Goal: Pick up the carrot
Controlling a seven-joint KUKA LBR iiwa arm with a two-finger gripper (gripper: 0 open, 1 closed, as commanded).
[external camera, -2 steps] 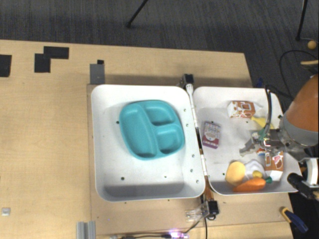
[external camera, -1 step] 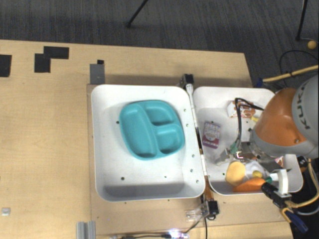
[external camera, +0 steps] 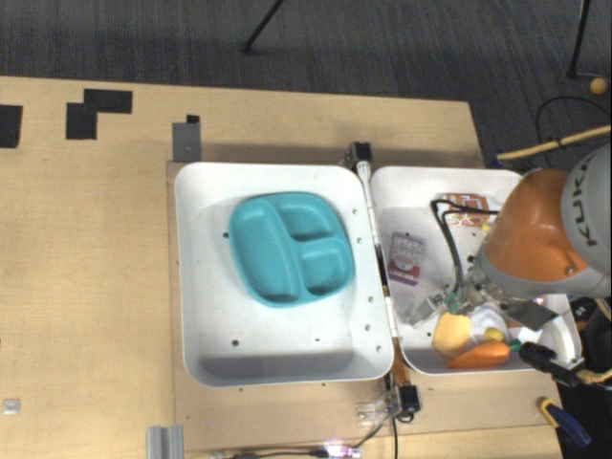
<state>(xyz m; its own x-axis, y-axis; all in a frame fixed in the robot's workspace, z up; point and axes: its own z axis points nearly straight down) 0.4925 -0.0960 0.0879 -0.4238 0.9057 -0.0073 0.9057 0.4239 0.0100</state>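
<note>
An orange carrot (external camera: pixel 478 355), tapered and smooth, lies along the near wall of the right bin (external camera: pixel 421 191), touching a yellow fruit (external camera: pixel 452 332). The claw (external camera: pixel 475 304) hovers just above them; whether it is released or clenched cannot be told.

Arm (external camera: pixel 545 232) low, wrist bent steeply downward

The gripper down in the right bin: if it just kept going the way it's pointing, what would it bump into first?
Probably the yellow fruit, which sits right below the gripper, with the carrot just beyond it. Depth is hard to judge from above, so that's a guess.
</note>
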